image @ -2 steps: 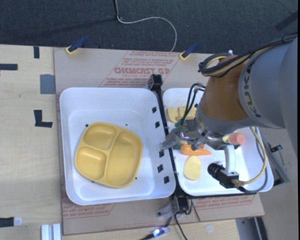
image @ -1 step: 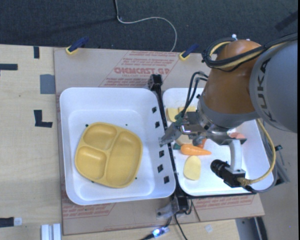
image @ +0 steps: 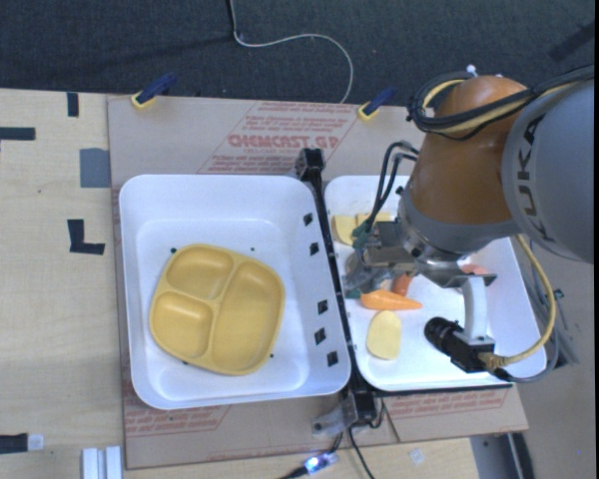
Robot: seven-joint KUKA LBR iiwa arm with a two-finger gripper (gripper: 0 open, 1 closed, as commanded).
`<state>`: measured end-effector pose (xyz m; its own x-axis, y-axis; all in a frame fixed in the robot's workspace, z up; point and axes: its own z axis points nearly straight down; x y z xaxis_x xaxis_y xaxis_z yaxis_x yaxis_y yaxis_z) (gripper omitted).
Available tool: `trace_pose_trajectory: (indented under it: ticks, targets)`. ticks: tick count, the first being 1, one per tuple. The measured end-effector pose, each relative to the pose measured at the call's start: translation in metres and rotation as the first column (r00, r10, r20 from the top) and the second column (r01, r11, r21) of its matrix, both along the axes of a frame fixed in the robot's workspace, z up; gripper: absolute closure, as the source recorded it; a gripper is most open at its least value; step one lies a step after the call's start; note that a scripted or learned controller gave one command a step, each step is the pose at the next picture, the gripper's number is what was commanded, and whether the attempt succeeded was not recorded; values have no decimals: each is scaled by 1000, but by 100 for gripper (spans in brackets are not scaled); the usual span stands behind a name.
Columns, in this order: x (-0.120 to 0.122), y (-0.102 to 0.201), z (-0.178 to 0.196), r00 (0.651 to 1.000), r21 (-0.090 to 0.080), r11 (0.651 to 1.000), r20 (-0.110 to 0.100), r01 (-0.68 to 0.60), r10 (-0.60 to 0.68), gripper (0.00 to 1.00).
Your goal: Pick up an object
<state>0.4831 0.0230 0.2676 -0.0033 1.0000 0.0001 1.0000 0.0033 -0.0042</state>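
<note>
My gripper [image: 379, 265] hangs low over the left part of the right bin [image: 434, 372], under the arm's orange wrist. Just below it lies an orange carrot [image: 392, 301], pointing right. A pale yellow potato-shaped piece [image: 384, 335] rests in front of the carrot. A yellow item [image: 343, 228] peeks out behind the gripper near the bin's back left corner. A small red-orange bit [image: 469, 266] shows at the gripper's right. Nothing is visibly held between the fingers.
The left bin [image: 145, 208] holds a yellow divided plate [image: 217, 307]. A black divider strip [image: 322, 267] runs between the bins. Cardboard lies under both bins, with blue and yellow clamps [image: 152, 91] at its back edge.
</note>
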Motion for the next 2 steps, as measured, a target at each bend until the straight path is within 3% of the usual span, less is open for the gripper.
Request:
trace_pose_trajectory:
  ticks: [1, 2]
  targets:
    - [2, -31, 147, 1000, 0, 1000, 21, 4, -4, 100]
    - [1, 54, 198, 1000, 2, 1000, 9, -8, 8, 100]
